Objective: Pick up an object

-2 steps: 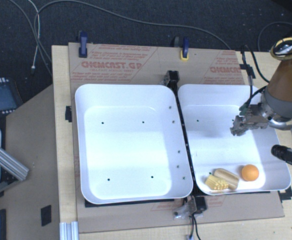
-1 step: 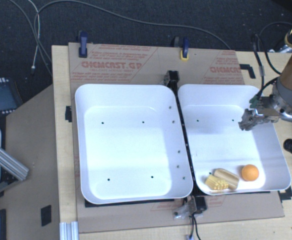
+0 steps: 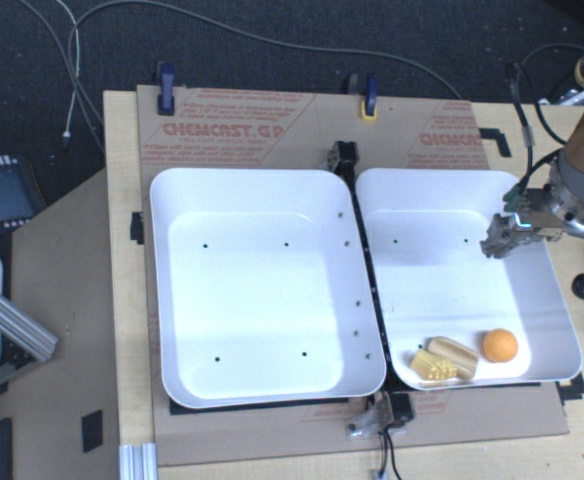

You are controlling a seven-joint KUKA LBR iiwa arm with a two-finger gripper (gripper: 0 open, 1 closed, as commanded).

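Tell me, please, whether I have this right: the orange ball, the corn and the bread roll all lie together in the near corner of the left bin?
Not quite: they lie in the right bin, not the left. The camera view shows the orange ball, the corn and the bread roll grouped at its near edge.

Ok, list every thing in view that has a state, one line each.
claw: over the right bin's upper right, nothing seen in it
orange ball: resting in the right bin, near front edge
corn cob: lying flat, beside the bread roll
bread roll: lying flat, left of the ball
left bin: sitting level on the bench
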